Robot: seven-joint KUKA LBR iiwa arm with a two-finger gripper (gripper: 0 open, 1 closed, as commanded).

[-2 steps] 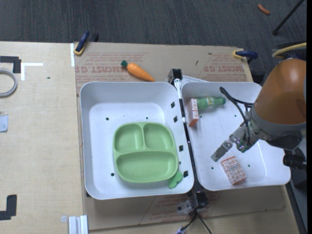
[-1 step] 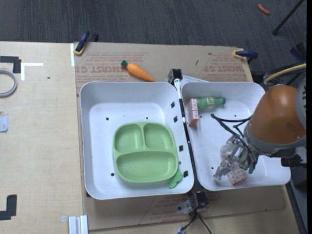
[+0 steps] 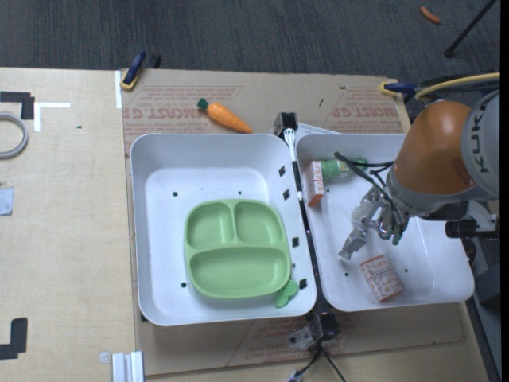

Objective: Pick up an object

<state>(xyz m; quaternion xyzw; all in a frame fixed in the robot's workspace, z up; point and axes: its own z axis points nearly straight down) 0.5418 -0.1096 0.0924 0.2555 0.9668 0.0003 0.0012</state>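
Note:
My gripper (image 3: 371,243) hangs in the middle of the right bin (image 3: 445,289), below the orange band of the arm. Its fingers are spread open with nothing between them. A small tan and red box (image 3: 379,278) lies on the bin floor just below and right of the gripper, apart from it. A red and white carton (image 3: 316,181) rests against the bin's left wall near the top. Beside it lies a green item (image 3: 343,168), partly hidden by the arm's cables.
The left bin (image 3: 159,213) holds a green divided plate (image 3: 236,248) and a small green piece (image 3: 286,293) at the plate's lower right corner. An orange carrot (image 3: 225,115) lies on the cardboard behind the bins. A blue-yellow clamp (image 3: 133,68) sits at the cardboard's far left corner.

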